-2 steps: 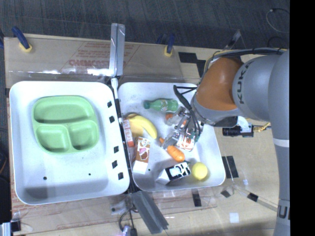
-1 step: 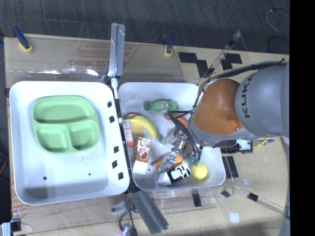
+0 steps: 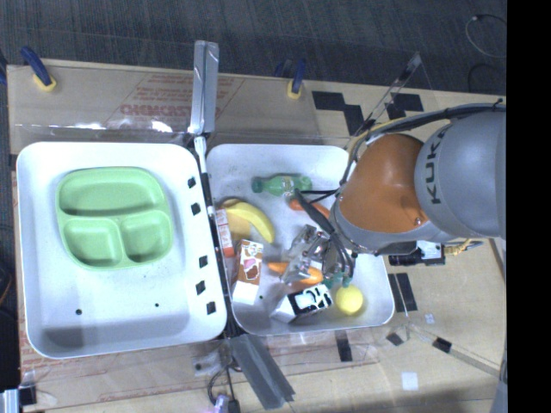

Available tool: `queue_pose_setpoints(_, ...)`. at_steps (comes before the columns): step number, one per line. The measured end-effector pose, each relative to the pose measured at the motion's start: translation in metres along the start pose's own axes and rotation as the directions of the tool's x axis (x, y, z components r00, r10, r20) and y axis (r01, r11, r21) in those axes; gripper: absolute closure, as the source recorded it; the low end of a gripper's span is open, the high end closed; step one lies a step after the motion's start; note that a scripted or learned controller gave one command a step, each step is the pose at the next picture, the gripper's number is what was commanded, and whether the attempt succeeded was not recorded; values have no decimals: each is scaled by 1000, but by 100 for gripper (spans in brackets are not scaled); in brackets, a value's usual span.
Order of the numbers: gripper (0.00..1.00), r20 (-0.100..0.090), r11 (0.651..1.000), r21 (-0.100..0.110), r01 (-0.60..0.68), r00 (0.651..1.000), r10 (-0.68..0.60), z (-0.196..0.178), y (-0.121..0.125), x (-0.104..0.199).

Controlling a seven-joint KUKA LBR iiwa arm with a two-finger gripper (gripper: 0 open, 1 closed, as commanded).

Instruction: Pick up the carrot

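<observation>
An orange carrot point(image 3: 277, 268) lies in the middle of the right bin point(image 3: 258, 157), and only its orange ends show on either side of the gripper. My gripper point(image 3: 303, 261) is low over it, pointing down-left from the grey and orange wrist point(image 3: 383, 188). The metal of the gripper hides the carrot's middle, so contact cannot be judged. A second slim orange piece point(image 3: 306, 204) lies farther back, partly under the wrist.
Around the carrot in the right bin are a banana point(image 3: 250, 218), a green bottle point(image 3: 281, 183), a small carton point(image 3: 250, 263), a black-and-white item point(image 3: 310, 300) and a yellow lemon point(image 3: 349, 300). The left bin point(image 3: 52, 317) holds a green divided tray point(image 3: 114, 216).
</observation>
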State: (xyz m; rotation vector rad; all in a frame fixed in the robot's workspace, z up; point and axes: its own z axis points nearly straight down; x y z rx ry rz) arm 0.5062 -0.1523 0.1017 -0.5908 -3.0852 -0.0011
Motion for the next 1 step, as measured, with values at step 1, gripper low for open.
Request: queue_pose_setpoints(1,100,3,981,0,-196,981,196,-121,24,12)
